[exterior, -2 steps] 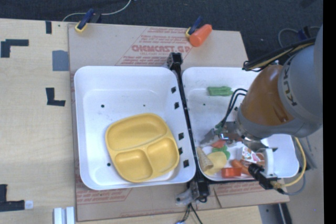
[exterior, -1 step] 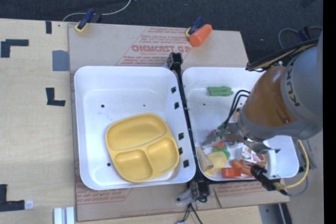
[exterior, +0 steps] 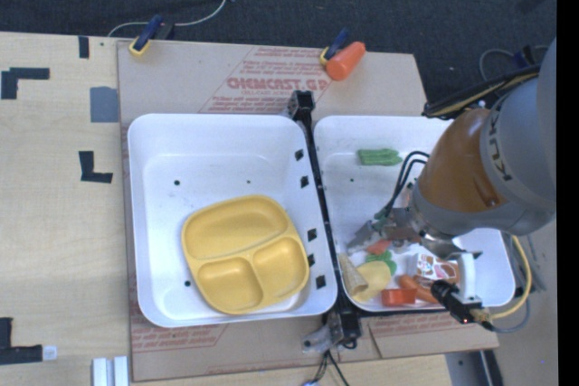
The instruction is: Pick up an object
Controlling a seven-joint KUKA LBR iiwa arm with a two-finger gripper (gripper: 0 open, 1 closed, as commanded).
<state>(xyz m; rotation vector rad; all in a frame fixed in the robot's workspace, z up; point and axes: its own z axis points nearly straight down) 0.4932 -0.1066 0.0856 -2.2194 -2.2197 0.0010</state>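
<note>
Here, your arm [exterior: 488, 167] reaches in over the right bin [exterior: 339, 133], its gripper [exterior: 384, 230] lowered among a heap of small toy items at the bin's near end. Whether the fingers are spread or closed, you cannot tell — the wrist and the clutter mask them. Just below the gripper lie a green piece [exterior: 382, 258] and a pale yellow piece [exterior: 371, 274], touching one another; beyond them, nearer the bin's front wall, sits an orange-red piece [exterior: 398, 295]. To the gripper's right rests a white packet with red print [exterior: 434, 268], close beside the orange-red piece. Well above the gripper, alone on the bin floor, lies a green pod-shaped toy [exterior: 378, 157]. None of these items can be seen between the fingers.

Left of the gripper, across the black divider [exterior: 312, 185], the left bin [exterior: 145, 140] holds a yellow three-compartment plate [exterior: 244, 253], lying flat toward the bin's near side. Farther up from the gripper, outside both bins, an orange clamp [exterior: 344, 61] grips the cardboard sheet [exterior: 262, 81] under them — a yellow-tipped clamp [exterior: 145, 41] holds its far left corner.
</note>
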